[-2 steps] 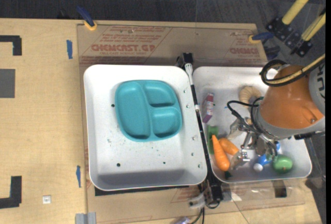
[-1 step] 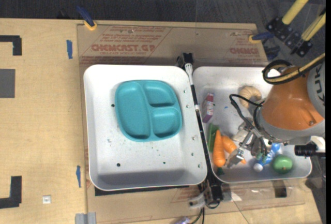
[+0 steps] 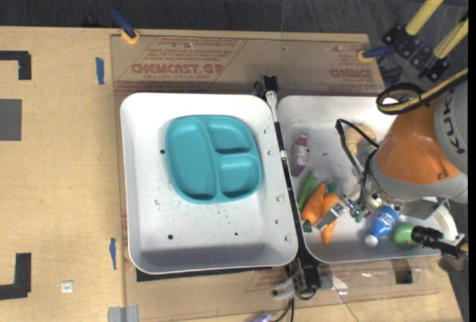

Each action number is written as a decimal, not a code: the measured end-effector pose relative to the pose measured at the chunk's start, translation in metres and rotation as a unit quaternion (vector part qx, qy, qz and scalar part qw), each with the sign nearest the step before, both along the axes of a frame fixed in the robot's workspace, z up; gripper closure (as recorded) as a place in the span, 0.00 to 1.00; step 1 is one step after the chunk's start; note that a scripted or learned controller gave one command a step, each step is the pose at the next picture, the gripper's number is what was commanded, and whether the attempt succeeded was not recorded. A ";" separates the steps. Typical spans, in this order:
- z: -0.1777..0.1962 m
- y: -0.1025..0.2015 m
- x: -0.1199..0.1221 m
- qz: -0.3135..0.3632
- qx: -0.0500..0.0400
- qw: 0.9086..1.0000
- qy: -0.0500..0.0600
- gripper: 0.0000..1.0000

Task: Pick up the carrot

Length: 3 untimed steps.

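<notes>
The arm (image 3: pixel 413 153) reaches in from the right, its orange band over the right bin (image 3: pixel 320 108), wrist pointing down and leftward. The pincer (image 3: pixel 355 207) hangs low in that bin; whether it is apart or together cannot be told. The carrot (image 3: pixel 314 203) lies just left of it. A blue object (image 3: pixel 381 226) and a green one (image 3: pixel 402 234) sit just right. A teal divided plate (image 3: pixel 213 158) rests well left, in the left bin (image 3: pixel 149 187).

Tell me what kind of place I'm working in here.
Probably a robotics lab test bench, not a home or kitchen: two white bins clamped on a wooden bench, toy food such as a carrot for picking, and a teal divided tray.
</notes>
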<state>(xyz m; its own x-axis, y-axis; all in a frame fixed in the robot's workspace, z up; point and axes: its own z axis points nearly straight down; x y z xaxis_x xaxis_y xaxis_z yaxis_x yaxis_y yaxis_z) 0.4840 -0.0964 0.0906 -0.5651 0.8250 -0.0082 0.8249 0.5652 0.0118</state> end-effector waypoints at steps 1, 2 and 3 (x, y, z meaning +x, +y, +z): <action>-0.001 -0.006 0.040 -0.153 0.002 0.988 0.003 0.00; 0.011 -0.006 0.043 -0.151 0.000 0.989 -0.002 1.00; 0.094 0.093 0.014 -0.292 0.003 0.956 0.006 1.00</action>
<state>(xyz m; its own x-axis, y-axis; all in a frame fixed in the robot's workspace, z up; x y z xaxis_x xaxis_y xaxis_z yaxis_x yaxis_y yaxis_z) 0.4983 -0.0032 0.1844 -0.0083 1.0000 0.0006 1.0000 0.0083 0.0014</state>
